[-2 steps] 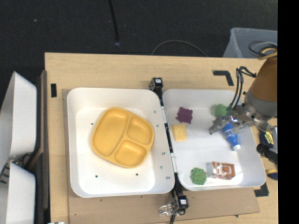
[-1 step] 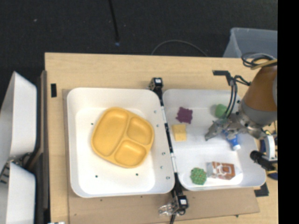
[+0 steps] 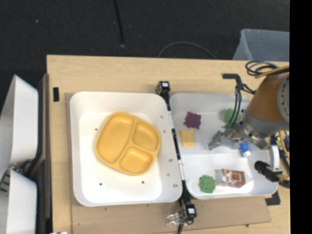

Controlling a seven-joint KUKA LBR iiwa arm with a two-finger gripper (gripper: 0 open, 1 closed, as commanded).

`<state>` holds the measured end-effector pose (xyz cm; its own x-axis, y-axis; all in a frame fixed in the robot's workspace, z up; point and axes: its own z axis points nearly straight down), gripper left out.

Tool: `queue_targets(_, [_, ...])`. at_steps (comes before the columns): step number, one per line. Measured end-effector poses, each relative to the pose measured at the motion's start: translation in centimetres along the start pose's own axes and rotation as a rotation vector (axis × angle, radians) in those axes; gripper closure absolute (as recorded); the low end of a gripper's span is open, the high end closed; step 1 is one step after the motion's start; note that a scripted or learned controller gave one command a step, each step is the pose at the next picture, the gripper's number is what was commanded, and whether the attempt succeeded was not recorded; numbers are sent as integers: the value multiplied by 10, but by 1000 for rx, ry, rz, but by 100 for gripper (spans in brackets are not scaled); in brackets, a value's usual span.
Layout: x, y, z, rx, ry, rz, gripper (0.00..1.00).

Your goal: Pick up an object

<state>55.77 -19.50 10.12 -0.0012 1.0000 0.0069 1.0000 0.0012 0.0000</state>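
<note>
Camera view: the arm (image 3: 265, 104) enters from the right, its body partly cut off at the frame edge. The gripper (image 3: 220, 139) hangs over the right bin (image 3: 209, 101), its fingers spread apart with nothing between them. Just left of it lie a yellow block (image 3: 187, 138) and a purple object (image 3: 193, 120). A green object (image 3: 228, 114) is partly hidden behind the arm. A small blue item (image 3: 244, 150) beneath the wrist is hard to identify. A green ball (image 3: 207, 184) and a red-and-white packet (image 3: 230, 178) lie near the front wall. The left bin (image 3: 83, 179) holds a yellow divided plate (image 3: 127, 143).
</note>
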Motion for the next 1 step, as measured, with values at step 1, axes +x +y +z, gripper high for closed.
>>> queue_targets(1, [-3,0,-12,-4,-5,4,100])
